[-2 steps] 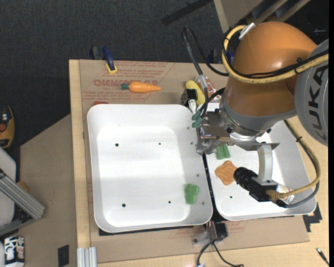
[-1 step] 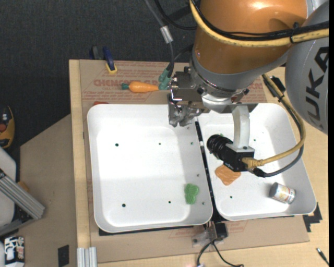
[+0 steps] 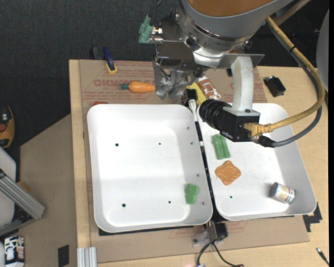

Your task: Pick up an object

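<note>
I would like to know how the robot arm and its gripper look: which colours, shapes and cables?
The arm is grey and rounded, with an orange band near the wrist. Below it sits a silver ring, then the metal gripper with dark parts. A black cylindrical unit hangs on a white bracket. Tan cables and a black one run to it.

Both bins (image 3: 141, 172) smooth white plastic, slight sheen. Bench board (image 3: 83, 104) matt brown cardboard, red print. Small can (image 3: 282, 193) shiny metal. Carrot toy (image 3: 140, 87) glossy orange plastic. Gripper (image 3: 169, 86) bare grey metal. Hose (image 3: 297, 117) smooth tan plastic.
</note>
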### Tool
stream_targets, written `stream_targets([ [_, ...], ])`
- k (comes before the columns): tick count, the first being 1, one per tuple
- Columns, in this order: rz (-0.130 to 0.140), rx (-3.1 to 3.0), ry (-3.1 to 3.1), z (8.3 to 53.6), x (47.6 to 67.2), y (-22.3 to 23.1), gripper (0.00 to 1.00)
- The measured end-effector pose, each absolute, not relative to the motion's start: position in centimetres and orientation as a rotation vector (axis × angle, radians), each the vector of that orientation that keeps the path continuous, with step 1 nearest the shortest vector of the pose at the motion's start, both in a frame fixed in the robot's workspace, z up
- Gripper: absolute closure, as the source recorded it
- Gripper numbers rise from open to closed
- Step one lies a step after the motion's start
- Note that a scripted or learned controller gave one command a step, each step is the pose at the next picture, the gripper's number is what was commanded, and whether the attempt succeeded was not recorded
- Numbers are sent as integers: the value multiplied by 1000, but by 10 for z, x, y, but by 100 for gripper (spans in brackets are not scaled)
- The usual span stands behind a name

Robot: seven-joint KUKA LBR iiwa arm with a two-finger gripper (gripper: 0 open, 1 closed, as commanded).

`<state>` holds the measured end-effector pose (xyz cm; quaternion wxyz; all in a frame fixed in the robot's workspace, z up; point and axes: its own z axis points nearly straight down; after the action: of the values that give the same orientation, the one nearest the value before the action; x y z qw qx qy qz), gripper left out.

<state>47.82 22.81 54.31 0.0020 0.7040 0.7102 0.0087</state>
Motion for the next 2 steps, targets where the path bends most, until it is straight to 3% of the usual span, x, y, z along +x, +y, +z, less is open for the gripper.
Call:
stream_targets([
  [1,-13,2230,2214,467,596,194,100],
  [2,17,2213,2225,540,549,227,100],
])
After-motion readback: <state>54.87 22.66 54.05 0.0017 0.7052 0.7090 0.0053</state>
